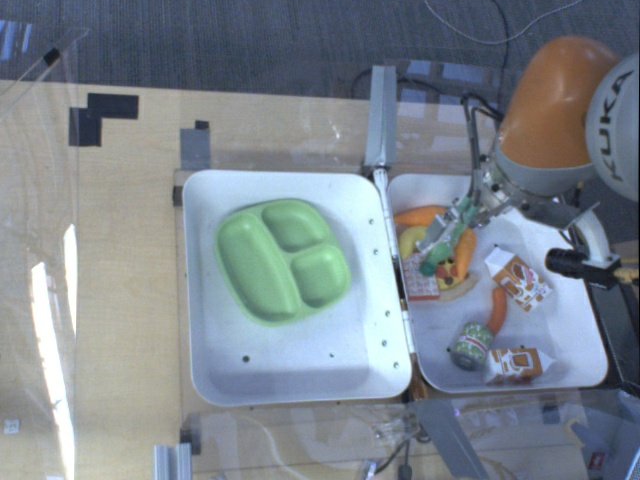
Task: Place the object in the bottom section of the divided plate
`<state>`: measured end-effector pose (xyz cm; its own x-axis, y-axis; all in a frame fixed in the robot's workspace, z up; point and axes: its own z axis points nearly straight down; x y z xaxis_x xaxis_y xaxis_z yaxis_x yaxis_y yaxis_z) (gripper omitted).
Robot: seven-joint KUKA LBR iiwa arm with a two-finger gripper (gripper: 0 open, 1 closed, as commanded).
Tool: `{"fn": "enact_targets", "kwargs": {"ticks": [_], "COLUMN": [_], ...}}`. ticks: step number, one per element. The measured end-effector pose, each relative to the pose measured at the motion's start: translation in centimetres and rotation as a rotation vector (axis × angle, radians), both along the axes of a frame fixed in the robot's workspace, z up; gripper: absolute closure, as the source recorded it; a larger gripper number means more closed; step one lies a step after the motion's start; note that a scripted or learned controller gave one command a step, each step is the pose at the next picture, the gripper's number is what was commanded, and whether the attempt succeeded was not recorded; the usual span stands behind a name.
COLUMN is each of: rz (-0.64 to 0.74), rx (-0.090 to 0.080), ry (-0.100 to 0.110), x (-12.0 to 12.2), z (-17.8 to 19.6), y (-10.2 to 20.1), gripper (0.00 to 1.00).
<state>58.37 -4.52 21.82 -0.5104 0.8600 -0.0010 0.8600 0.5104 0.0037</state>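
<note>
Camera view looked down on a pale wooden bench (pixel 110 268) carrying two shallow white bins side by side. At nine o'clock from the frame's centre lay the left bin (pixel 290 373), and in its upper half sat a green divided plate (pixel 283 260), tilted, with one long compartment along its eight-o'clock side and two smaller ones toward three o'clock. All three compartments were bare.

At three o'clock from the plate, past the metal divider (pixel 380 118), the right bin (pixel 575 353) held a cluster of toy food. A yellow piece (pixel 409 239) and an orange carrot-like piece (pixel 420 215) lay at its ten-o'clock corner, with a small printed carton (pixel 421 283) just below them. Toward six o'clock stood a small can (pixel 471 347), beside a brown-and-white carton (pixel 516 365), with an orange sausage shape (pixel 497 311) above them and another carton (pixel 521 281) at its one-o'clock.

The grey arm with its orange band (pixel 548 103) reached in from two o'clock, and the tool (pixel 447 238) hung low over the cluster, amid green and orange pieces. Whether its fingers were spread or closed, or gripped anything, could not be told.
</note>
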Motion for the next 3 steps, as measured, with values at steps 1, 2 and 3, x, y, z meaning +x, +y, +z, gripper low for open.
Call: {"fn": "enact_targets", "kwargs": {"ticks": [1,2,3], "rz": [0.000,0.143,0.211], "rx": [0.001,0.000,0.000], "ry": [-0.004,0.001,0.002], "x": [0.1,-2.6,-2.6], "z": [1.1,1.1,-0.6], "y": [0.0,5.0,9.3], "gripper": [1.00,1.00,1.00]}}
